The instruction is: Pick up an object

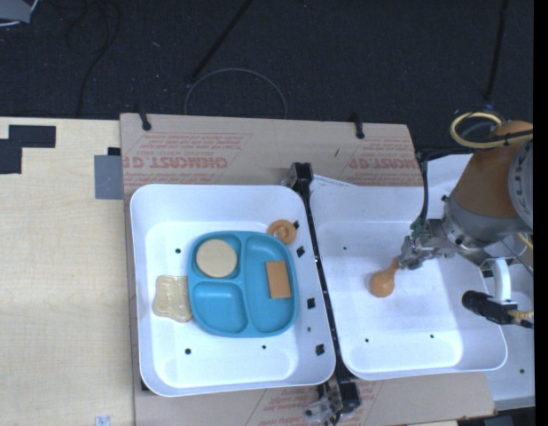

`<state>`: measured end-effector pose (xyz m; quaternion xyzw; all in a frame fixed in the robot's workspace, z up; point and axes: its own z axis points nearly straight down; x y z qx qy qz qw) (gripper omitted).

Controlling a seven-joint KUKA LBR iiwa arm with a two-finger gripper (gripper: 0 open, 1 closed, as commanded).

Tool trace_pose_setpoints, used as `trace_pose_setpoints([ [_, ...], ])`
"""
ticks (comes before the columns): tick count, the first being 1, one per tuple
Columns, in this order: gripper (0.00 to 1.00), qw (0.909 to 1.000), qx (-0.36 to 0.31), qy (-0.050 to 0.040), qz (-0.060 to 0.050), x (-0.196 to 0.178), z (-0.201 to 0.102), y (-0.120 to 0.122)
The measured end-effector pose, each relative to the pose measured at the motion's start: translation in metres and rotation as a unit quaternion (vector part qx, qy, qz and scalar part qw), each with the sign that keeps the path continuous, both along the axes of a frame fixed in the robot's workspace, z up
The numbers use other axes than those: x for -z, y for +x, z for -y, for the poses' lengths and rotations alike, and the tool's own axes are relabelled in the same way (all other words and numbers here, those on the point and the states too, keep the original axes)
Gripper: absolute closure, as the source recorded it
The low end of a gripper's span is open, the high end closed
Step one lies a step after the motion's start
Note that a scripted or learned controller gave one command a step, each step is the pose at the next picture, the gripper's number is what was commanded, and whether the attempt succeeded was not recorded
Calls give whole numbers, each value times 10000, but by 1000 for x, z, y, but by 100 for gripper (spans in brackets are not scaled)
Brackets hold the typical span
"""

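Two shallow white bins sit side by side on the bench, and we see the left bin (159,362) in the lower middle of the frame and the right bin (434,349) toward the lower right. We find the arm (491,189) coming in from the right edge, its gripper (414,254) lowered over the upper right part of the right bin. Just beside the gripper, to its lower left, lies a small tan wooden piece with a round head (382,282) on the bin floor; its thin end points up toward the gripper, and we cannot tell whether they touch. We cannot tell how the gripper's tips stand, since they blur into dark metal at this size. In the left bin we see a blue divided tray (230,313) holding a round cream disc (215,258) in its upper left section and an orange rectangular block (277,280) in its right section. A pale yellowish piece (172,297) lies against the tray's left edge, and a small orange ring-shaped piece (281,231) sits just above the tray's upper right corner.
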<state>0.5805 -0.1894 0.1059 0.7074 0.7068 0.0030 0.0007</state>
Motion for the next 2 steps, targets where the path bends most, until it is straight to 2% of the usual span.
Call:
trace_pose_setpoints([
  [1,100,10000,-7,-21,-20,-59,8,3],
  [2,100,10000,-14,-18,-18,-117,0,2],
])
